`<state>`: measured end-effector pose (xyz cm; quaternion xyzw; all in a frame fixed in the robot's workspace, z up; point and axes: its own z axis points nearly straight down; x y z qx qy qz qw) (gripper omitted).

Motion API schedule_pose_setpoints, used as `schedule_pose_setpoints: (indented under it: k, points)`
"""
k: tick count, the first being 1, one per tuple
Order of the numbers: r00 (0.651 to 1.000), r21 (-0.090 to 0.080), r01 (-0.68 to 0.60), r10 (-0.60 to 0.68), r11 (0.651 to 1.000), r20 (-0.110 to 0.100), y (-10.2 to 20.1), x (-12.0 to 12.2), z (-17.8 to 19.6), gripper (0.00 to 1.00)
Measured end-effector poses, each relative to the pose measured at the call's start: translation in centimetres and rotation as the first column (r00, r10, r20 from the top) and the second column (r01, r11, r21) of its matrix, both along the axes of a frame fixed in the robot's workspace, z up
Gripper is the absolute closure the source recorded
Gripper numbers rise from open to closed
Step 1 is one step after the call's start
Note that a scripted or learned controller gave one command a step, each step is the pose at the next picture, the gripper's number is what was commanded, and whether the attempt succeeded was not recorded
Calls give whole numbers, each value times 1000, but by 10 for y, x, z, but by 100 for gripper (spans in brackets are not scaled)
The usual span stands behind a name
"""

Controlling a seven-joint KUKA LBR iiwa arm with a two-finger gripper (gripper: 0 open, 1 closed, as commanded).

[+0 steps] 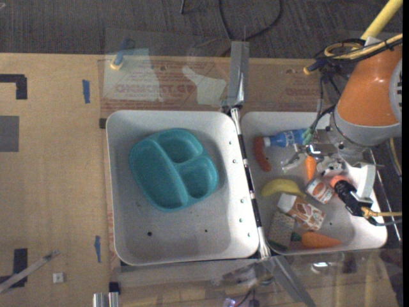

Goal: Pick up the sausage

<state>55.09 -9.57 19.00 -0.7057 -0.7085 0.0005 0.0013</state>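
Observation:
The sausage (261, 153) is a short red-orange link lying near the left wall of the right bin (377, 235), just below a blue-and-white bottle (285, 138). My gripper (312, 165) hangs over the middle of that bin, to the right of the sausage and apart from it. Its two silvery fingers (294, 162) are spread open. A small orange carrot-like piece (310, 169) lies beneath the gap between them, and neither finger touches it. Nothing is held.
Around the gripper lie a banana (281, 186), a small bottle (319, 189), a printed carton (307, 213), a dark packet (280, 229) and a carrot (321, 240). The left bin (121, 235) holds a teal divided plate (172, 168). A metal divider (246, 178) separates the bins.

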Motion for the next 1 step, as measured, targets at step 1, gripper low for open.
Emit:
schedule_pose_setpoints:
  k: [1]
  points:
    - [999,-1,-37,37,999,3,2,44,-92,0]
